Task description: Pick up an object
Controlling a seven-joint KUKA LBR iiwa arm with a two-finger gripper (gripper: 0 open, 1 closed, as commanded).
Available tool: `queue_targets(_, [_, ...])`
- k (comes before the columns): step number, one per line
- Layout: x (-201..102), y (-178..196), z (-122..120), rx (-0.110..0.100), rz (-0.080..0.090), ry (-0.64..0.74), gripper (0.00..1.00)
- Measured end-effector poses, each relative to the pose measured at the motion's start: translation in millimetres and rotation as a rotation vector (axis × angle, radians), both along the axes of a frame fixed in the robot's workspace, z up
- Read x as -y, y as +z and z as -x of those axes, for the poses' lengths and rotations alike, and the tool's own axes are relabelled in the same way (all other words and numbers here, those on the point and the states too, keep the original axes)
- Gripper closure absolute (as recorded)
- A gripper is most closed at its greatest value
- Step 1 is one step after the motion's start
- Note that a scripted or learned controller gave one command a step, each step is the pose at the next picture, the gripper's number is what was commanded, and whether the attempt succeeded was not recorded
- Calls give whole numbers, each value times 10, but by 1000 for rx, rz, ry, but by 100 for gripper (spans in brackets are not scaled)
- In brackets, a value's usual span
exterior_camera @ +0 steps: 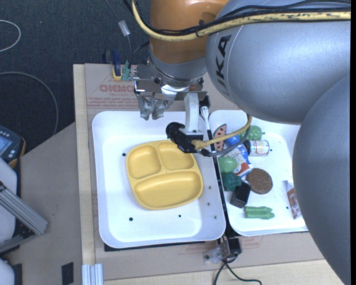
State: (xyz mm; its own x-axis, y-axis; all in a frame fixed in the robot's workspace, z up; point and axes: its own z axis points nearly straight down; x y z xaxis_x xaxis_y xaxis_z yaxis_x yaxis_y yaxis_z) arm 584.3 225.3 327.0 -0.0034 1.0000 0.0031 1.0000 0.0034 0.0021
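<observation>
Yellow tray (164, 181): smooth plastic, slight sheen. Bins (111, 183): white plastic, smooth, semi-gloss. Arm (278, 61): glossy grey shell, orange band (178, 16) shiny. Bench (89, 167): matt cardboard look. Brown disc (259, 181): matt. Green piece (258, 212): smooth plastic.

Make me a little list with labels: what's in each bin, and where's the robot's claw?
left bin: yellow divided tray
right bin: brown round disc, green toy, black block, small can, other small things
gripper: over the left bin's far edge, beyond the tray
held: nothing seen between the fingers
</observation>
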Motion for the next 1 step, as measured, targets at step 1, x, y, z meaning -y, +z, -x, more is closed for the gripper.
queue_targets(1, [5, 982, 289, 9, -2, 0, 100])
